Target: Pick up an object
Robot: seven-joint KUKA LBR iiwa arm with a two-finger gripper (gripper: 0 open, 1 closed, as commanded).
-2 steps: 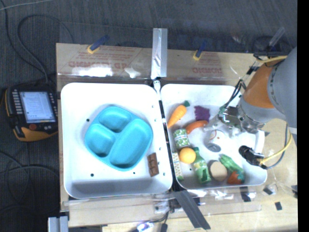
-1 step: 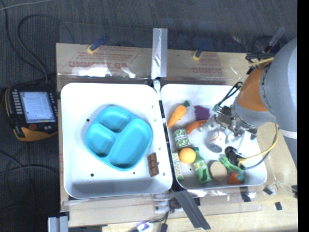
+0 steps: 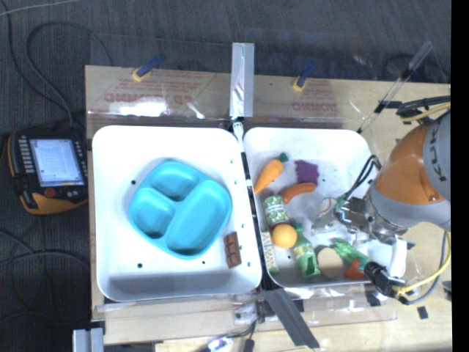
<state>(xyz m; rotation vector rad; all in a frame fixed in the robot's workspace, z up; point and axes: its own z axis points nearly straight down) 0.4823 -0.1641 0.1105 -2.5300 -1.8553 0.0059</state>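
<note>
**Arm low over the right bin's crowded toys**

Green bottle lies at the right bin's near edge, long axis running near-to-far, beside an orange ball. Farther back, a toy carrot slants with its tip toward the near left, then a purple piece. The hand hangs over the bin's right side; whether it is spread or pressed together cannot be told. A blue divided tray and a brown bar occupy the left bin.
</note>
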